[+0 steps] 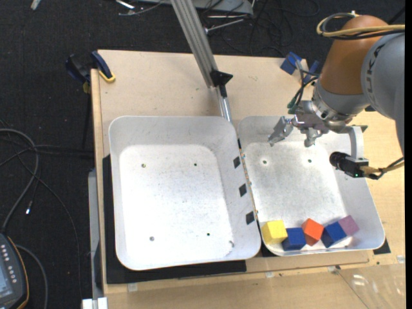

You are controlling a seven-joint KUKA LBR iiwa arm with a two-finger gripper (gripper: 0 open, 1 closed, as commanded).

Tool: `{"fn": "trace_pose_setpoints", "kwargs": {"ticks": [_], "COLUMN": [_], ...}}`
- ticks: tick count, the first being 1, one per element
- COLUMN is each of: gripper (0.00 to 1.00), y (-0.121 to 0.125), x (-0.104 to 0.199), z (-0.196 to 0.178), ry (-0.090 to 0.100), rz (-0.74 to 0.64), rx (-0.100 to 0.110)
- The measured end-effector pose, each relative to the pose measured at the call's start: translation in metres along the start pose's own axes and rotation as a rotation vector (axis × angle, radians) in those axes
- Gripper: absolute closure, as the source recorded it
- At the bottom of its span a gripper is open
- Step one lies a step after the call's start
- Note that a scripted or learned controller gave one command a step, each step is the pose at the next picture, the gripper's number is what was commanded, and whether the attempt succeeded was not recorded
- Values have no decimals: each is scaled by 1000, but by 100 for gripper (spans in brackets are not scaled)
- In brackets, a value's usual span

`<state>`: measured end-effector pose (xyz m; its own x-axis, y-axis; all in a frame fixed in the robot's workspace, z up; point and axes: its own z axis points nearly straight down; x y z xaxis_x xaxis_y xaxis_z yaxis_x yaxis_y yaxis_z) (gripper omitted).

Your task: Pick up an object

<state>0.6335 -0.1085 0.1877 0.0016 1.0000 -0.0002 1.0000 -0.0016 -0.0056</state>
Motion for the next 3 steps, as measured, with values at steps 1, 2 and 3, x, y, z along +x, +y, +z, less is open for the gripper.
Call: {"fn": "trace_pose_setpoints", "kwargs": {"ticks": [1, 2, 3], "gripper": [0, 0, 0], "y": [-26, -30, -43], "x": [-12, -23, 3], "z": [2, -3, 8], "ry": [-1, 0, 1], "rz": [1, 0, -5], "rx": [-4, -6, -3]}}
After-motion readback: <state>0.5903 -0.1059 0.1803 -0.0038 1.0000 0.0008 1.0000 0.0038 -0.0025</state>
